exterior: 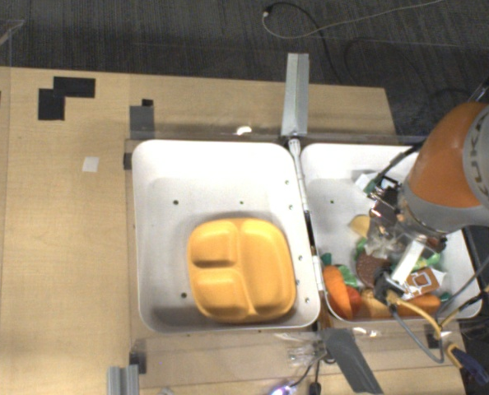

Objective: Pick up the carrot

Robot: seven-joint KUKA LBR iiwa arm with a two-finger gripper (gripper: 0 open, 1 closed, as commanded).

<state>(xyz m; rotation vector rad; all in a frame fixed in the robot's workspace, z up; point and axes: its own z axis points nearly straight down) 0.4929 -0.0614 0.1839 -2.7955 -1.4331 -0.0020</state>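
The carrot (pixel 340 291), a stubby orange piece, lies in the near left corner of the right bin (pixel 331 179), against the wall. My gripper (pixel 383 268) hangs low over the heap of items just right of the carrot, close to it. The grey wrist and its cables cover the tips. I see nothing lifted out of the heap.
A yellow divided plate (pixel 240 267) lies in the left bin (pixel 170 179). Around the gripper sit a brown item (pixel 366 267), green pieces (pixel 431 259), a white card (pixel 421 281) and a long orange item (pixel 416 305). The arm's orange band (pixel 446 159) overhangs the right bin.
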